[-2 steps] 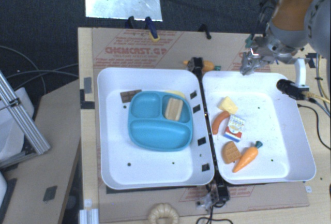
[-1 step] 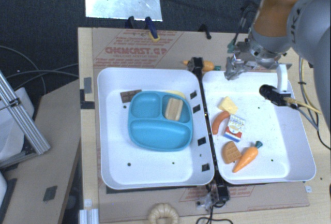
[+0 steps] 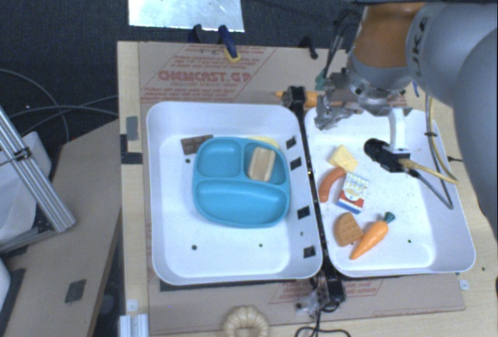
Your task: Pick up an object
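Note:
My gripper [image 3: 330,116] hangs over the back left corner of the right bin [image 3: 443,226]. Just in front of it lie a yellow cheese wedge [image 3: 342,158] and an orange-red sausage [image 3: 330,183]. Further forward are a small white carton [image 3: 354,192], a brown cookie [image 3: 347,229] and a carrot [image 3: 370,237]. A small orange thing [image 3: 310,100] sits at the bin's back rim, just left of the gripper. Nothing shows between the gripper and these objects.
The left bin [image 3: 171,250] holds a blue divided plate [image 3: 226,191] with a tan bread slice [image 3: 261,164] in its right compartment. A yellow piece [image 3: 265,142] and a brown bar [image 3: 196,144] lie behind the plate. Black clips run along the divider [image 3: 305,187] between the bins.

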`<state>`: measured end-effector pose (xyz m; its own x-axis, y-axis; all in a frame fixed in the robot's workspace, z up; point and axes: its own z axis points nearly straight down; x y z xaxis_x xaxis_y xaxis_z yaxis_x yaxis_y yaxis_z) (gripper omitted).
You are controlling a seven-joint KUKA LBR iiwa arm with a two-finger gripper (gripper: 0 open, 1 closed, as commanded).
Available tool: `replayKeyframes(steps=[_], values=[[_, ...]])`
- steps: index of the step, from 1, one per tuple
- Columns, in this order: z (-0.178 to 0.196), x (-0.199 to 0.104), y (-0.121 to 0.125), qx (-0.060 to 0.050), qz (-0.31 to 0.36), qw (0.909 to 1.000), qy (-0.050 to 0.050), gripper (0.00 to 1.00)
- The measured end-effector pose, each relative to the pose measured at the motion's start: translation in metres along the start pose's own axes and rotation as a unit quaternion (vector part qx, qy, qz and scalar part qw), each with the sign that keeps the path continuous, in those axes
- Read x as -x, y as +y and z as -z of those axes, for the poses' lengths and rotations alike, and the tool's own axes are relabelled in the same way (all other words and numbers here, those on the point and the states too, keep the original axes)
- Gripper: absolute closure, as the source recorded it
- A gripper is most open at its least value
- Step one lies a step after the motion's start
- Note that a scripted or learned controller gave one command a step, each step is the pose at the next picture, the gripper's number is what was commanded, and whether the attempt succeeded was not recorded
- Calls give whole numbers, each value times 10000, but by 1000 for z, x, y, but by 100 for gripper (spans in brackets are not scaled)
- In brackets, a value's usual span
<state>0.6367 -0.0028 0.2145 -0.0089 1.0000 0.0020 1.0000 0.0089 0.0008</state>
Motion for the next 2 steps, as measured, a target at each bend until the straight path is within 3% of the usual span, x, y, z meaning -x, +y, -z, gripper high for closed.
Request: replayKeyframes(steps=[2], values=[[18, 4, 0, 14, -31, 10000, -6, 100]])
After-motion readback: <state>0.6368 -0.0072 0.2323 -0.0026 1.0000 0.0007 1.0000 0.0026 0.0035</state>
